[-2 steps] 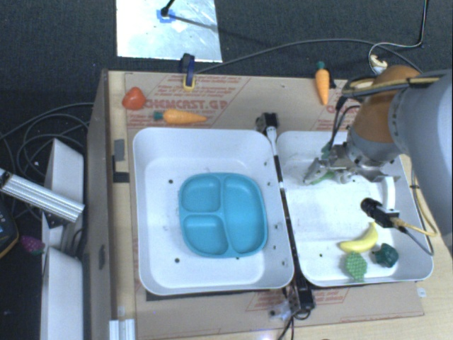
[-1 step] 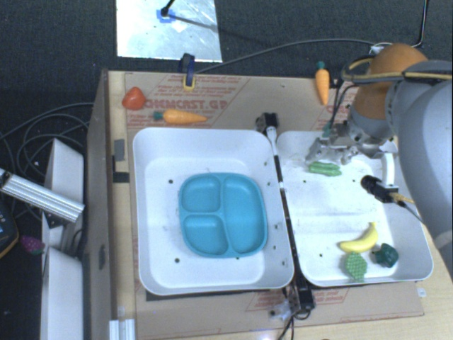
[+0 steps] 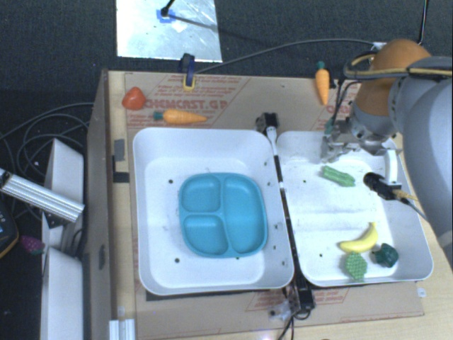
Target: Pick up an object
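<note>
Green cucumber (image 3: pixel 338 176) is seen lying loose in the right bin (image 3: pixel 311 211), just below the end effector (image 3: pixel 338 147), apparently lined up for a grasp; whether it is spread cannot be told.

A single fixed camera looks down at a slant on the brown cardboard-topped bench (image 3: pixel 212 94), from above its near edge. It stands far enough back to take in both shallow white plastic bins (image 3: pixel 152 211) whole, with dark floor beyond the bench's far edge and cables left of it.
</note>
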Tool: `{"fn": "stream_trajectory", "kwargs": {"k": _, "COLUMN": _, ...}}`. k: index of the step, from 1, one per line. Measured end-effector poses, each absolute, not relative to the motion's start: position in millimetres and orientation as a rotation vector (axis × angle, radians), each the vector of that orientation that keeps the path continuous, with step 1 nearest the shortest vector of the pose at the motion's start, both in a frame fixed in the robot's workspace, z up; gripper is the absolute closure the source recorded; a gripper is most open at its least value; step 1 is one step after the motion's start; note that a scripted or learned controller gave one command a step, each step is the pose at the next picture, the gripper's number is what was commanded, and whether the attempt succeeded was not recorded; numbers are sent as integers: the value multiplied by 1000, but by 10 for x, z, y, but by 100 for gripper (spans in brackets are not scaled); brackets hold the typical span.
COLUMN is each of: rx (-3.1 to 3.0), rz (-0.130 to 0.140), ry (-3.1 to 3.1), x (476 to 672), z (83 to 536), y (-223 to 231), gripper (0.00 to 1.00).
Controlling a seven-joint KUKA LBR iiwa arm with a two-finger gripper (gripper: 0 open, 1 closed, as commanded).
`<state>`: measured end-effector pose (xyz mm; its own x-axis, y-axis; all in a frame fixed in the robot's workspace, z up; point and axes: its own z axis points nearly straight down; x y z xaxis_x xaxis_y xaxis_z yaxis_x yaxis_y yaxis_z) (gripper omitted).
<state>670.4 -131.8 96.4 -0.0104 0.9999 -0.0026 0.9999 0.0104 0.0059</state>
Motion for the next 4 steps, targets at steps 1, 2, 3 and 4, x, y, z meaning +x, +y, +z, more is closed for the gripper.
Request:
{"fn": "stream_trajectory", "kwargs": {"k": 1, "rx": 2206, "rz": 3, "ry": 2229, "x": 6702, "z": 962, "y": -1318, "gripper": 0}}
{"fn": "stream_trajectory", "kwargs": {"k": 2, "rx": 2217, "rz": 1, "ry": 2222, "x": 6410, "z": 982, "y": -1424, "gripper": 0}}
{"fn": "stream_trajectory", "kwargs": {"k": 3, "rx": 2216, "rz": 1, "ry": 2223, "x": 6690, "z": 849, "y": -1712, "gripper": 0}}
{"fn": "stream_trajectory", "kwargs": {"k": 4, "rx": 2208, "rz": 4, "ry": 2226, "x": 6705, "z": 966, "y": -1707, "gripper": 100}}
